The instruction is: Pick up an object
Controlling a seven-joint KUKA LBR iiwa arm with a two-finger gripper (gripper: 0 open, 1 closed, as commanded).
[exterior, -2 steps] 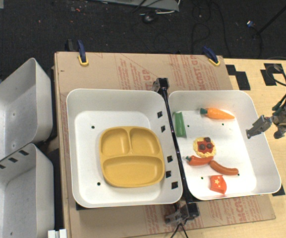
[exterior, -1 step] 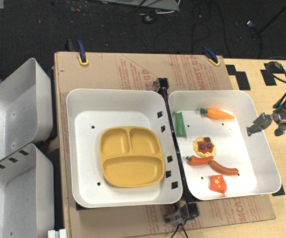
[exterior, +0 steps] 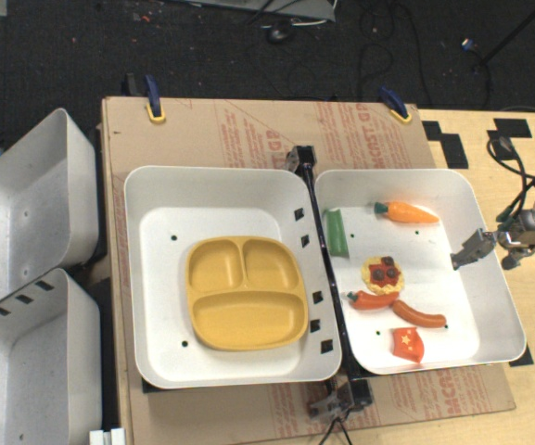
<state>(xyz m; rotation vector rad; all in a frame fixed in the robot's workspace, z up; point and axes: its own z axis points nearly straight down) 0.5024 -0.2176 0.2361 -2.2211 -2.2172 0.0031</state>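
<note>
The gripper (exterior: 478, 247) sits at the right bin's (exterior: 490, 327) edge — I cannot tell its jaws. Carrot (exterior: 410, 213) and sausage (exterior: 419, 316) lie inside.

Probably a robotics lab: clamped cardboard bench (exterior: 248, 123), white bins (exterior: 146, 193), loose floor cables (exterior: 378, 54)

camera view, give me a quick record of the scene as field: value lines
left bin: yellow divided plate
right bin: toy foods
carrot: far side of right bin
green piece: by the divider
pizza: middle
chili: just in front of pizza
sausage: near side
red piece: nearest corner
gripper: over right bin's right edge, nothing seen held
</note>
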